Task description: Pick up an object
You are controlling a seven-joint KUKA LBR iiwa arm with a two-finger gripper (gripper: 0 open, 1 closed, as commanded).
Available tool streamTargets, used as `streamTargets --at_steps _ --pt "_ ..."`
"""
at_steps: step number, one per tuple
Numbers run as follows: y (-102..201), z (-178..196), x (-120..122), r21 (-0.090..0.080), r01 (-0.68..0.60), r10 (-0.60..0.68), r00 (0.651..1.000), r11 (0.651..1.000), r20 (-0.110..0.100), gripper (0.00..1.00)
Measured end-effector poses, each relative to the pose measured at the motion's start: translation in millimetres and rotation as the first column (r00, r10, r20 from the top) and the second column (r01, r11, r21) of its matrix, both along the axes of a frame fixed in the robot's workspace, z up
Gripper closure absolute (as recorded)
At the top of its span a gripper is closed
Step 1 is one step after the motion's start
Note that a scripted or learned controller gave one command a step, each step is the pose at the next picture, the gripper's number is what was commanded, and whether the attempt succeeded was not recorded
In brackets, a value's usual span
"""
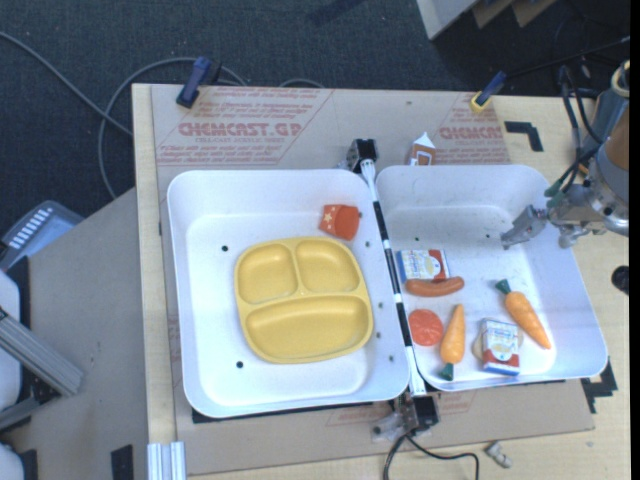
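The right bin [470, 193] holds a small white carton [422, 264], a sausage [435, 287], a red tomato slice [426, 327], two carrots [453, 333] [525, 315] and a small juice box [500, 346]. My gripper [522, 228] hangs over the right bin's far right part, above bare floor, up and right of the toys. It holds nothing. An orange-red toy [341, 220] lies in the left bin behind the yellow divided plate [302, 298].
The left bin [200, 218] sits beside the right one, joined along a black centre strip [390, 268]. A small carton [421, 152] stands on the cardboard behind the bins. Clamps [196, 80] [488, 90] hold the board's far edge. Cables [575, 98] trail at the right.
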State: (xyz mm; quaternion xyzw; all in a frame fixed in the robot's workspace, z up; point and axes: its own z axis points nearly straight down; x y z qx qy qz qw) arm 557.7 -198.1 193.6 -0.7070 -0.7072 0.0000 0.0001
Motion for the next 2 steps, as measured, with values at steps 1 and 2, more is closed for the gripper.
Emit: streamTargets --at_steps 1,2 --pt "-10.7 -81.6 -32.0 0.001 0.002 -0.002 1.0 1.0 -0.002 0.0" --pt "-4.8 -103.3 -63.9 0.001 0.001 -0.001 1.0 1.0 -0.002 0.0"
